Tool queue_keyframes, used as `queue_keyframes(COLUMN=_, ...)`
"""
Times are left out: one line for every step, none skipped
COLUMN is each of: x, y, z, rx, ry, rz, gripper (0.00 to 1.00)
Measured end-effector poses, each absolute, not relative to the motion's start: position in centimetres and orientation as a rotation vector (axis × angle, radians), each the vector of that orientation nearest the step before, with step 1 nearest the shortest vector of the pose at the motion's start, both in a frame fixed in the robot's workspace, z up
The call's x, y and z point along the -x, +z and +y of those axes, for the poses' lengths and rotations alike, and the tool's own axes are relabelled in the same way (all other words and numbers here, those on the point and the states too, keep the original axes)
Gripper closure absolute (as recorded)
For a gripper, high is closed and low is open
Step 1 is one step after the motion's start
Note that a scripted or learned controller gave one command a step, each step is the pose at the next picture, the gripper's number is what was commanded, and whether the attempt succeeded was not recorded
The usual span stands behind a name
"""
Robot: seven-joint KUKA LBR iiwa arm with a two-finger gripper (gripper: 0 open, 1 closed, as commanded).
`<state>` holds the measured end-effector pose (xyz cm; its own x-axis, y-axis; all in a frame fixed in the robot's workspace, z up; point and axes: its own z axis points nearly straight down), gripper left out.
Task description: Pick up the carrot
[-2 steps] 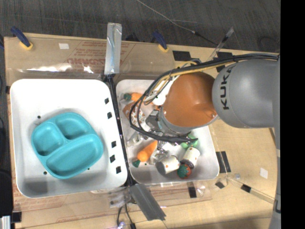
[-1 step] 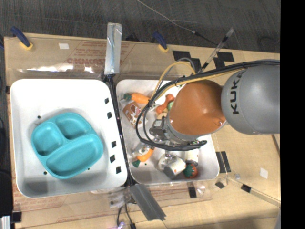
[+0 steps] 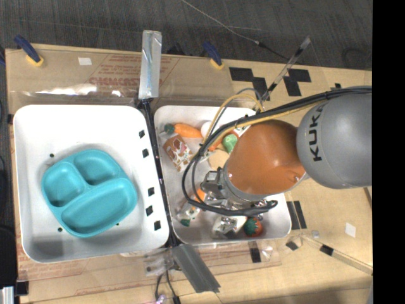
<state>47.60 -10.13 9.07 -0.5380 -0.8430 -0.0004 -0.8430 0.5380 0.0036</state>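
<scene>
Two white bins (image 3: 25, 170) — carrot (image 3: 188, 130) near right bin's far edge, tool (image 3: 231, 223) low, grip state unclear.

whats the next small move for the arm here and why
Probably lift a little and shift toward the bin's far end. The carrot lies near the top edge of the right bin, beside a small brown-and-white item, while the gripper sits low over the clutter near the bottom edge, well away from it. The arm's orange band hides much of the bin, so the path is uncertain.

Robotics lab, KUKA arm (image 3: 329, 141), clamped cardboard bench (image 3: 82, 68) (white bins (image 3: 25, 125)), fiducial markers (image 3: 253, 78)
</scene>
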Motion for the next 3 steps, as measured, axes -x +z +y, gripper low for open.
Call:
queue_keyframes(x=-47.7, y=9.2, z=-11.3, rx=-1.865, ry=-0.002, rz=-2.53, gripper=0.0)
queue_keyframes(x=-47.7, y=9.1, z=-9.7, rx=-1.872, ry=-0.004, rz=-2.522, gripper=0.0)
queue_keyframes(x=-47.7, y=9.1, z=-9.7, rx=-1.873, ry=-0.004, rz=-2.521, gripper=0.0)
